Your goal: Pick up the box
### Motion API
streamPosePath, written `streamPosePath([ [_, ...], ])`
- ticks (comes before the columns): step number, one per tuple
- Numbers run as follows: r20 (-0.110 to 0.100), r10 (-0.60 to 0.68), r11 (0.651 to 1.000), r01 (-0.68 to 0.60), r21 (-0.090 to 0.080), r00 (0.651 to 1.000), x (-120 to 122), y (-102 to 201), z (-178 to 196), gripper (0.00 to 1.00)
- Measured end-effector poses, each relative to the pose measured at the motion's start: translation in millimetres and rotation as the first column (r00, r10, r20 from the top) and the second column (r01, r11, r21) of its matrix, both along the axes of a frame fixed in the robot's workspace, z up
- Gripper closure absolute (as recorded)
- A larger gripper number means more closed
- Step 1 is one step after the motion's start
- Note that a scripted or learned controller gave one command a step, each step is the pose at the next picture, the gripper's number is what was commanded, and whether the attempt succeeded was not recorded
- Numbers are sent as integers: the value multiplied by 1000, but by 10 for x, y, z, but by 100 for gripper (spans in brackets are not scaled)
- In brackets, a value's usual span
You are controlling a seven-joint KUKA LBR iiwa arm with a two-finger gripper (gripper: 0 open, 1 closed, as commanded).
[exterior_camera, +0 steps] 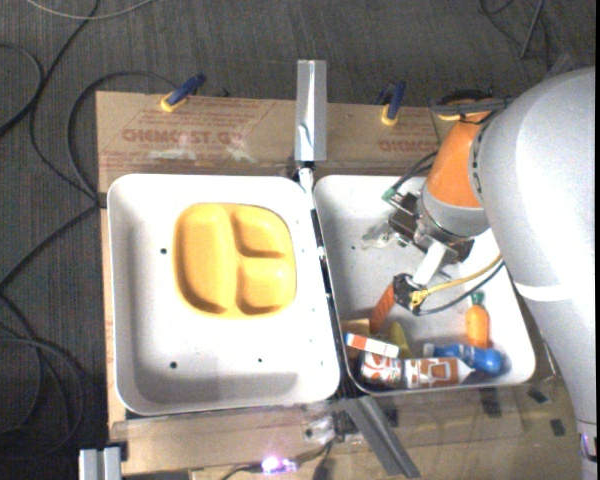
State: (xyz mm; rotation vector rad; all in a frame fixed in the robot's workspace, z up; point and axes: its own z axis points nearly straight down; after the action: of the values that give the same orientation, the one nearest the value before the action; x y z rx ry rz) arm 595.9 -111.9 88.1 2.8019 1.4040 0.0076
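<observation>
Looming closest, the grey arm (550,198) takes the 3 o'clock side, its orange band just above the gripper (404,216), which hangs over the 12 o'clock half of the right bin (345,258). Whether the gripper is apart or together I cannot tell.

The box (420,372), white with orange print, lies flat along that bin's 6 o'clock wall, well apart from the gripper. To pick it well, I judge the gripper should travel toward 6 o'clock, turn to span the box's short width and come down on its middle, since the wall leaves little room on that side.

Clutter is the trouble. A small carton (371,345) with a red edge touches the box at its 10 o'clock end, and a blue toy (486,359) sits at its 3 o'clock end. A carrot (477,323) lies just beside at 1 o'clock, and an orange-red piece (382,308) lies between gripper and box. Any of these could be nudged or caught instead.

At 9 o'clock, the left bin (140,348) holds a yellow tray (235,258), out of the way.
</observation>
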Motion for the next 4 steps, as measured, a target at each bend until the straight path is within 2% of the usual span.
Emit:
streamPosePath([
  [1, -1, 22, 1000, -21, 3, 1000, -806, -174, 1, 0],
  [2, -1, 3, 1000, -3, 1, 1000, -365, 184, 5, 0],
  [3, 2, -17, 1000, 17, 1, 1000, -827, 60, 4, 0],
  [4, 3, -15, 1000, 15, 5, 1000, -813, 78, 100, 100],
])
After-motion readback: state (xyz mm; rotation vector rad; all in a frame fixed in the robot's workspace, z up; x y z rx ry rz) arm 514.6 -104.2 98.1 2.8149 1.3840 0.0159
